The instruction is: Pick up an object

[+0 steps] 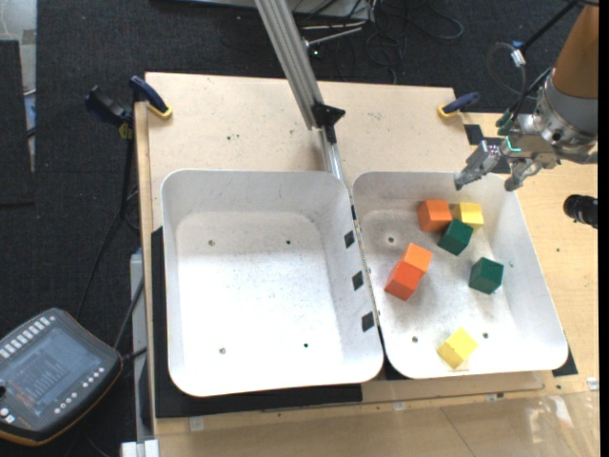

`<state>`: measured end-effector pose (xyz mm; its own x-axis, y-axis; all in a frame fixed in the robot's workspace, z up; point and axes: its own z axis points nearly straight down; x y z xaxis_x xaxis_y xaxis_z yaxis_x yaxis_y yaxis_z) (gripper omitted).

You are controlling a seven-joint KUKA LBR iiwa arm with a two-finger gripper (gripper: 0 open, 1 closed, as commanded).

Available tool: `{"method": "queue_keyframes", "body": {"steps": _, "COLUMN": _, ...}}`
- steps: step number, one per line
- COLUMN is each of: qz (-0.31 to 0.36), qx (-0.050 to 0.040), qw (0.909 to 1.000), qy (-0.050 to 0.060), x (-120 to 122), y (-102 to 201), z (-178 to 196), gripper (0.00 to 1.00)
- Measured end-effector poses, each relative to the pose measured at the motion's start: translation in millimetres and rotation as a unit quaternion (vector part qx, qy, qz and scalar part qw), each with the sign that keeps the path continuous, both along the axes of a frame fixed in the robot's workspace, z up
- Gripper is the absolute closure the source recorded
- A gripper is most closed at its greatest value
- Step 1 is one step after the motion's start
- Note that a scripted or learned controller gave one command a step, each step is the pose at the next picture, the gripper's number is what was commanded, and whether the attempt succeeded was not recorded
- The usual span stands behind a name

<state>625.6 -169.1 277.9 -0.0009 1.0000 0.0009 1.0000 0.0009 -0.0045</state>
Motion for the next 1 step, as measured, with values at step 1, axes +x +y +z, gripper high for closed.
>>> {"method": "queue_keyframes", "body": {"steps": 1, "qz": 0.001, "qx": -0.0008, "qw": 1.0000, "qy": -0.002, "x": 0.7, "y": 0.2, "z": 2.7, "gripper": 0.00}}
